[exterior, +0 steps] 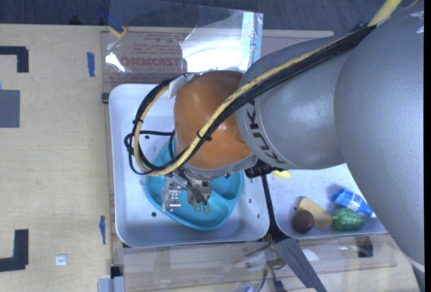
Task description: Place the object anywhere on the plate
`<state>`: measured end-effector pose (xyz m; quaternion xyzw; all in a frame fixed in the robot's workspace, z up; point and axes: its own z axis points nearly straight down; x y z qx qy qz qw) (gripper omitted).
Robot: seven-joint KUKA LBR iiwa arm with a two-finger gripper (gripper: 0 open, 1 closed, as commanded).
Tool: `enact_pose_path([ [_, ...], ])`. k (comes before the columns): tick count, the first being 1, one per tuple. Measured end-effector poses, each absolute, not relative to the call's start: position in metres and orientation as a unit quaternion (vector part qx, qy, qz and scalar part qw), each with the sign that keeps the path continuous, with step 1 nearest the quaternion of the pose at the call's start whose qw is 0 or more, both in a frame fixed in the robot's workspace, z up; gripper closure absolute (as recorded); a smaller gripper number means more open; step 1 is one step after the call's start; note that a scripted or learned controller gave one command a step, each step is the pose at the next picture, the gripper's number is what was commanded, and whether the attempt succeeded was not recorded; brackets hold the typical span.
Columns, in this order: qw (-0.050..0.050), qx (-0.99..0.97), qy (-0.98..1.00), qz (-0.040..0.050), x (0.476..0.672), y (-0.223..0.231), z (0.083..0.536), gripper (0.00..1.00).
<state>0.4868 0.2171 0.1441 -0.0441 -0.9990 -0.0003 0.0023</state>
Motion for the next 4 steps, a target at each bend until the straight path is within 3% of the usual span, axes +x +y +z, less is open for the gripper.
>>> enact_pose_path([
  [1,0.0,0.068,-0.998,-0.0009,0.479,0.219,0.155,1.0],
  [2,0.0,0.068,-0.998,-0.001,0.479,0.219,0.155,0.0],
  [3,-0.002,0.037,-0.999,-0.001,0.501,0.224,0.097,0.0],
  [4,-0.004,-0.06,-0.998,-0.0184,0.566,0.199,0.095,0.0],
])
